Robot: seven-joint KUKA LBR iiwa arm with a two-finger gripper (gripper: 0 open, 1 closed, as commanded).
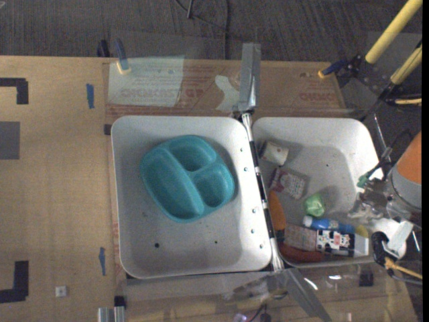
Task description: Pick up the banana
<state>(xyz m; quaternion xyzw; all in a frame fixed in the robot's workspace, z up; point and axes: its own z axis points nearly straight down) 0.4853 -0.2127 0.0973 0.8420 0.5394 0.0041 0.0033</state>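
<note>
Grey two-finger gripper (371,210): sat at right white bin's (348,139) right edge; grip state could not be told. Teal three-compartment plastic plate (188,177): lay in left white bin (134,233).

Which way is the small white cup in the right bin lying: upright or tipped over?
Tipped over. The white cup lies on its side near the right bin's upper left corner, its side wall facing the camera.

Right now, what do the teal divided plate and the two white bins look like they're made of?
Teal divided plate: probably molded plastic, matte to satin; one uniform colour, soft rounded compartment walls, faint sheen.

Left bin and right bin: likely thin formed plastic or painted sheet, smooth white with rounded corners and small dark holes or specks in the floor. Can't settle which from here.
</note>
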